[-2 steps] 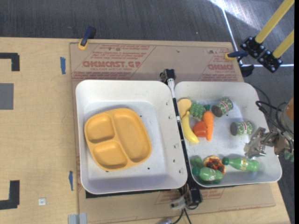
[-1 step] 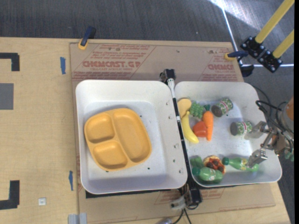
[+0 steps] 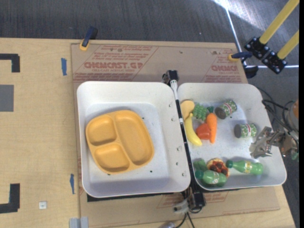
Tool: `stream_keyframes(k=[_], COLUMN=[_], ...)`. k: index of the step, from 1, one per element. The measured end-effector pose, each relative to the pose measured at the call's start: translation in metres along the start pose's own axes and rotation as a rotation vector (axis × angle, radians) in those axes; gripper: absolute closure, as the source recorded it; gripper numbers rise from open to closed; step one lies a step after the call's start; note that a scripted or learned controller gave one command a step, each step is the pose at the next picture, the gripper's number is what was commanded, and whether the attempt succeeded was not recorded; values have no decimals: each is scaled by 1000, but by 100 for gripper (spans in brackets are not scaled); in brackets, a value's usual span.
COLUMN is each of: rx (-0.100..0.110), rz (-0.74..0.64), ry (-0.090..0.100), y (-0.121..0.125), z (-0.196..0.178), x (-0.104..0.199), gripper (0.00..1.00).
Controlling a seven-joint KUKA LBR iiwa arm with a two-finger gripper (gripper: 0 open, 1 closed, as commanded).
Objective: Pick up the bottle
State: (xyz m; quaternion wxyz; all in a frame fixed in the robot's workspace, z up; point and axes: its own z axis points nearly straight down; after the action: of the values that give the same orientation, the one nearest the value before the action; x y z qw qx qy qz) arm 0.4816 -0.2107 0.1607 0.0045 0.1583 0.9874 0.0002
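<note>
The bottle (image 3: 246, 167) is green with a pale label and lies on its side near the front edge of the right bin (image 3: 274, 171), its cap pointing left. My gripper (image 3: 262, 145) is a grey metal shape at that bin's right rim, just behind and to the right of the bottle. It is apart from the bottle, with nothing seen in its grasp.
The right bin also holds a banana (image 3: 191, 129), a carrot (image 3: 211, 126), broccoli (image 3: 199, 112), two small cans (image 3: 227, 109) (image 3: 245, 130), a green vegetable (image 3: 209, 176) and a red-and-yellow toy (image 3: 217, 166) touching the bottle's cap end. A yellow divided plate (image 3: 119, 140) lies in the left bin (image 3: 90, 96).
</note>
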Motion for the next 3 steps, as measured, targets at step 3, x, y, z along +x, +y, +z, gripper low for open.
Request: stream_keyframes(k=[3], rx=[-5], rz=[-1188], ry=[7], y=[1], z=[59], x=[-40], gripper=[100])
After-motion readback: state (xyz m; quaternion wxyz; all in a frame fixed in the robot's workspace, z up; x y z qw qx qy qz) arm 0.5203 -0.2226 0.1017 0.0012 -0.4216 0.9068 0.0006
